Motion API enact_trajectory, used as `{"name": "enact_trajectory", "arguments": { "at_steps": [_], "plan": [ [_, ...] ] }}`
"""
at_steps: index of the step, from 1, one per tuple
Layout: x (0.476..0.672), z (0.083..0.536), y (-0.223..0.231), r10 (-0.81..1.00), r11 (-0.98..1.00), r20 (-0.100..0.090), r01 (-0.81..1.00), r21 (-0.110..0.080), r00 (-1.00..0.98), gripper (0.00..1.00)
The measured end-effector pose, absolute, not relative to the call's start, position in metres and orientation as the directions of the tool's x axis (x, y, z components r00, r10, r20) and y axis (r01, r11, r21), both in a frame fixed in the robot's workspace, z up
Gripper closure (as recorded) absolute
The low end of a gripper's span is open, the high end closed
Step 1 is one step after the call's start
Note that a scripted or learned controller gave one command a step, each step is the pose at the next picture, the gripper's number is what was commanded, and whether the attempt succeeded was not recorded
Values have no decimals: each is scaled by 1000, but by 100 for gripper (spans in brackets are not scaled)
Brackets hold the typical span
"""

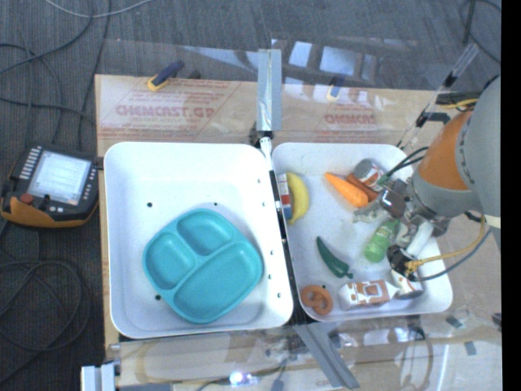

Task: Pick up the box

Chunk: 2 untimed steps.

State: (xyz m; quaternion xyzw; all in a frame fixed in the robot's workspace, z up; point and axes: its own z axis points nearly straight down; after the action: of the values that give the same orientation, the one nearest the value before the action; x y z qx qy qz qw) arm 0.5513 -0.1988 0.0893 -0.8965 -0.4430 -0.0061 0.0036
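**Small carton is lying by the near wall, claw hanging apart from it**

The box (370, 293) is lying flat on the floor of the right bin (322, 223), close to the bin's near wall. A brown ring-shaped pretzel (316, 300) is sitting just beside one of its ends. The claw (389, 204) is hanging farther up the bin, over the green bottle (378, 241) and well apart from the box. Its tip is lost against the arm's grey parts, so I cannot tell whether it is spread or closed. Nothing is showing in it.

The box is looking like a printed cardboard carton. It is probably light, and stiff along its edges but yielding if squeezed hard on its broad faces. Its smooth print is likely making it a little slippery.

The safest hold is probably from above, across the short width at the middle of its length. The near wall is leaving little room on that side, so the descent is calling for care.
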Motion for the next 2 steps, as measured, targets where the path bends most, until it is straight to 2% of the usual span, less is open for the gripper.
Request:
{"name": "enact_trajectory", "arguments": {
  "at_steps": [1,2],
  "plan": [
    [495,93,-202,868,-496,18,868,16,495,0],
    [493,101,-204,867,-497,11,867,15,497,100]
  ]
}}
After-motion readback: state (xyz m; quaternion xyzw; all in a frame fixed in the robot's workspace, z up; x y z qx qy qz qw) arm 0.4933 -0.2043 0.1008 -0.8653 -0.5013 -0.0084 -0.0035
